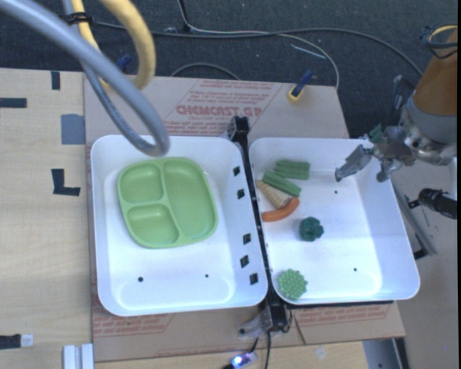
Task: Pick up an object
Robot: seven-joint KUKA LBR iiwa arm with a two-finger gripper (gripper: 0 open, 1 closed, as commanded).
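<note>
White right bin [384, 229] holds the toy food; the gripper [363, 165], open and gripping nothing, hovers at its far right, the green ball [311, 228] lying nearer and leftward

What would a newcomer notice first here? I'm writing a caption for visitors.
The green divided plate stands out in the left bin. In the right bin, toy foods cluster along the left side: green stalks, an orange carrot, dark broccoli. The pincer hovers over that bin's upper right corner.
</note>
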